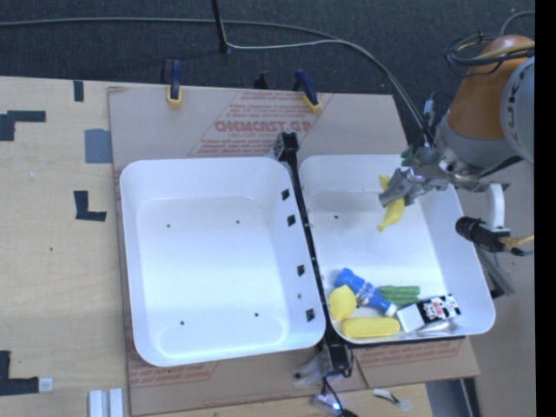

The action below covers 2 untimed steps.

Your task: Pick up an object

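Gripper (401, 189) sits over the right bin (347, 176), near its far right corner, clenched on a yellow banana-shaped piece (392, 212) — the piece hangs from the fingers at a slant, lower end pointing toward the bin's middle, with its shadow faint on the white floor below. The piece looks lifted off the floor, though the height cannot be told for sure. Grey arm (486, 142) with orange band (486, 94) comes in over the right bin's right rim.

Other items are bunched along the near edge of the right bin:
- yellow lemon-like lump (341, 303) by the near left corner, just beside the divider
- corn cob (368, 327) against the near rim, touching the lump
- blue bottle-like thing (363, 290), lying tilted, just behind the corn
- green piece (400, 294), lying flat, touching the blue one's end
- black-and-white box (430, 311) toward the near right corner, details too small to read

The left bin (139, 189) is white and shallow — it lies side by side with the right bin, and a row of black clips (300, 246) runs down the seam between them. Both rest on a cardboard sheet (243, 124) with red print, which is held by two blue-yellow clamps (175, 83) at its far edge. A black cable (261, 46) crosses the dark floor beyond the bench.
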Available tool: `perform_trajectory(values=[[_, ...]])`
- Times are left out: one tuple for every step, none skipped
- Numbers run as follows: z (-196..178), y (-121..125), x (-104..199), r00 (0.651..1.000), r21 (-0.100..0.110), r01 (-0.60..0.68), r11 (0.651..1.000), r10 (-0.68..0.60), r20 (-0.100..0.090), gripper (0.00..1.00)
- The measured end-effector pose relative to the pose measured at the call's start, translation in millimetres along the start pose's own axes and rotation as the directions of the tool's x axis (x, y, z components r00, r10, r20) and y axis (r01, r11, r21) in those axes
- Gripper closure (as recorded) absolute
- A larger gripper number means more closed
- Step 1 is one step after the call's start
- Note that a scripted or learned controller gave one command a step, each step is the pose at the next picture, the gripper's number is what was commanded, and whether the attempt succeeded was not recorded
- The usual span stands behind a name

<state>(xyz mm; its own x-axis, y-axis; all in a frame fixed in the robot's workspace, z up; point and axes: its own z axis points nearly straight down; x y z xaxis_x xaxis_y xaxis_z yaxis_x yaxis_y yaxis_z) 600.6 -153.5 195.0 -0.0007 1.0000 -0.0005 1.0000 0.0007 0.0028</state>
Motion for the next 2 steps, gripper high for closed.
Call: perform_trajectory(values=[[-62, -3, -1, 1.000, -0.002, 0.000, 1.000, 0.000, 0.000, 1.00], [-59, 4, 59, 1.000, 0.004, 0.004, 1.000, -0.004, -0.002, 1.00]])
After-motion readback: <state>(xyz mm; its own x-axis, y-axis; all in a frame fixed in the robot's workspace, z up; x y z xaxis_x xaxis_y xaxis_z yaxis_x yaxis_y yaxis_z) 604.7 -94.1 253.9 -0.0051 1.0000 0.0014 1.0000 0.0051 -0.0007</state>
